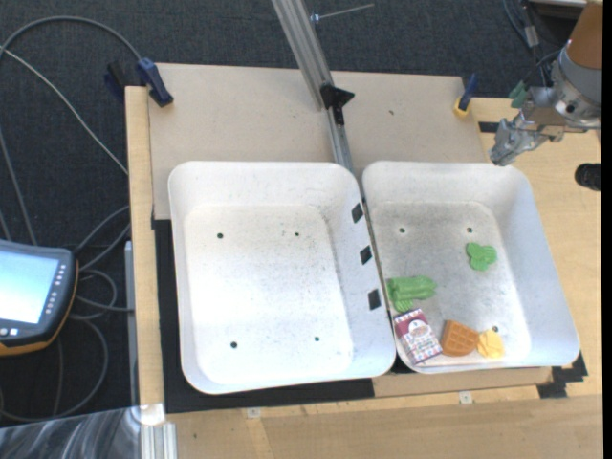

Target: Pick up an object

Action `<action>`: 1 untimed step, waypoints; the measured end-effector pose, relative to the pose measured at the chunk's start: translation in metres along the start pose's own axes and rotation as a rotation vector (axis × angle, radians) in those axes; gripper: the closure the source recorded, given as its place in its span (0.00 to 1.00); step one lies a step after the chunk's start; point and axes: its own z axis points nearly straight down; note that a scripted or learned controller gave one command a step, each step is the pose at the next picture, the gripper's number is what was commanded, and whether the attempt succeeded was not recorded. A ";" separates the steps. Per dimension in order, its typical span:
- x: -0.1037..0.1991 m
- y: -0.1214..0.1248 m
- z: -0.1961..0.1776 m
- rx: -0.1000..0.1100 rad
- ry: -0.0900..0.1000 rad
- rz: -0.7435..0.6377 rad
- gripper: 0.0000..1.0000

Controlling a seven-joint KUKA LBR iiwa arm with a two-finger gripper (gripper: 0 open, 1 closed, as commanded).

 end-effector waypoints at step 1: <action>0.052 0.004 0.013 0.010 0.006 -0.005 1.00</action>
